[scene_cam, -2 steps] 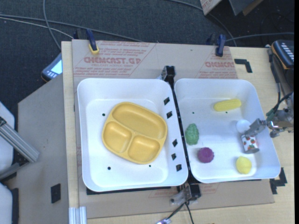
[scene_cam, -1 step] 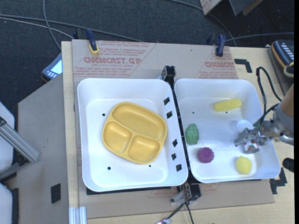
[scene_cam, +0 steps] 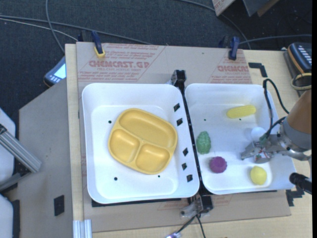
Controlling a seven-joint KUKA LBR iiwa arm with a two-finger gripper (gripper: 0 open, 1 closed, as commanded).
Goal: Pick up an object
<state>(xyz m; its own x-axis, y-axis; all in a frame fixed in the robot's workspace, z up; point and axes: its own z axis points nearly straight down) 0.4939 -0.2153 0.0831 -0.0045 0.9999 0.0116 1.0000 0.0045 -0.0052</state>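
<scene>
Four small objects lie in the right bin point(scene_cam: 218, 95): yellow oblong point(scene_cam: 241, 111), green lump point(scene_cam: 203, 142), purple ball point(scene_cam: 218, 164), yellow ball point(scene_cam: 258, 175). Nearby, the gripper point(scene_cam: 253, 153) hovers; its grip is unclear.

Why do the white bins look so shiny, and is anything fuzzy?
Camera view: bright overhead light washes out the right white plastic bin, so the small white ball nearly vanishes against it; the round yellow divided plate casts hardly any shadow; the metal pincer looks slightly fuzzy.
</scene>
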